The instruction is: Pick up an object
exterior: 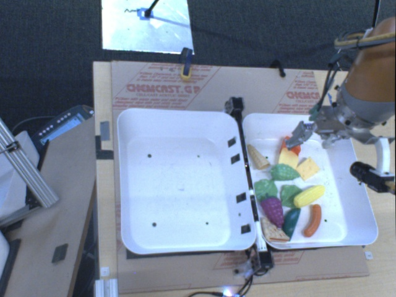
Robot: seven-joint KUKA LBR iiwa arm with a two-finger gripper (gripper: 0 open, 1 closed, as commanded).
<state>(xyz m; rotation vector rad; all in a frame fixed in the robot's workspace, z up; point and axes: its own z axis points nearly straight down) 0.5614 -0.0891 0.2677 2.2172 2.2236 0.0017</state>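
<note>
Gripper (pixel 301 133) low over toy food (pixel 288 172) (right bin (pixel 356 228)), possibly touching

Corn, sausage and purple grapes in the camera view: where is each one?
Corn (pixel 308 195): camera view, middle of the yellow cob.
Sausage (pixel 312 220): camera view, middle of its orange-red length.
Grapes (pixel 273 210): camera view, centre of the purple bunch.

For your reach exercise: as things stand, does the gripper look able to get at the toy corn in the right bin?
Probably yes. The corn lies on top of the pile in the right bin, nothing covering it, and the gripper hovers over that bin. A green leafy piece touches it, which may crowd a grasp.
</note>
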